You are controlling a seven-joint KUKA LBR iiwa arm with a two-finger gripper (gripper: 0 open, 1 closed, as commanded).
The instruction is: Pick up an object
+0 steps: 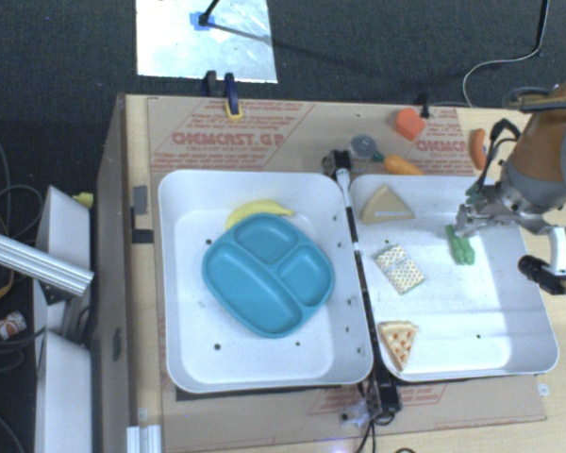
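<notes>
Over the right bin [533,347], near its far right corner, the gripper [465,223] sits just above a green object [462,248]. Jaw opening cannot be determined. A tan wedge [385,204] lies at the far left corner, a patterned block [399,268] toward the left edge, a pizza slice [397,341] at the near left corner.

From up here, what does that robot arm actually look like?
The arm is a rounded grey body with an orange band above the wrist. It ends in a small metallic gripper. A black cable loops beside the wrist.
</notes>
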